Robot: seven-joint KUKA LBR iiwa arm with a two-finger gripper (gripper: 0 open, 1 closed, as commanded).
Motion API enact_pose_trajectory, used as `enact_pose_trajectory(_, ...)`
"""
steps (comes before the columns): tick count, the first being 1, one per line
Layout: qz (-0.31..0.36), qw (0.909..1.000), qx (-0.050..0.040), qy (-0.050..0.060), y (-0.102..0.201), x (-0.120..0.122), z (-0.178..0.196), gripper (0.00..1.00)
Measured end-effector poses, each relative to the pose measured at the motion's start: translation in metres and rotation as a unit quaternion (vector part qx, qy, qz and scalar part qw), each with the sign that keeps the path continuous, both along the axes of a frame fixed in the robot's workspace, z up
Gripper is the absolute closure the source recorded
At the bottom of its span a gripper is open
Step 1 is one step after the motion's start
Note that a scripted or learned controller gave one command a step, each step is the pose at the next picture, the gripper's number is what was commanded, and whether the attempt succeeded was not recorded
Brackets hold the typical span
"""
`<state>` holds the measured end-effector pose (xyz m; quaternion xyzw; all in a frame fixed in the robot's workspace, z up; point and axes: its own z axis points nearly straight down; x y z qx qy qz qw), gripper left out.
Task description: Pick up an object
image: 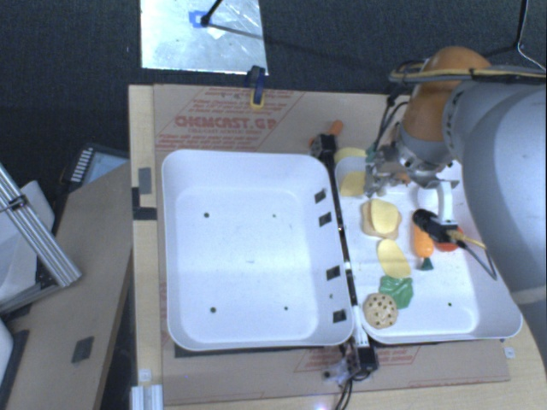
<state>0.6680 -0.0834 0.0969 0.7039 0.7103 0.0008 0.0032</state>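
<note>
Camera view: carrot (423,243) upright in frame, green end nearest.

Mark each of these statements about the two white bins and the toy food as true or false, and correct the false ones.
1. All the toy food lies in the right bin. True.
2. The round cookie lies at the far end of its bin, next to the arm. False: it lies at the near end, close to the divider between the bins.
3. The gripper is over the right bin, near its far end. True.
4. The orange carrot lies in the left bin. False: it lies in the right bin, beside the yellow pieces.
5. A green leafy piece lies right by the cookie. True.
</note>
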Motion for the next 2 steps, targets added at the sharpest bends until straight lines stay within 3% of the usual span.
enact_pose_trajectory(1, 0.0, 1.0, 0.0001, 0.001, 0.0, 0.0, -0.001, 0.0)
enact_pose_trajectory(2, 0.002, 1.0, -0.0008, -0.001, 0.0, 0.001, 0.011, 1.0)
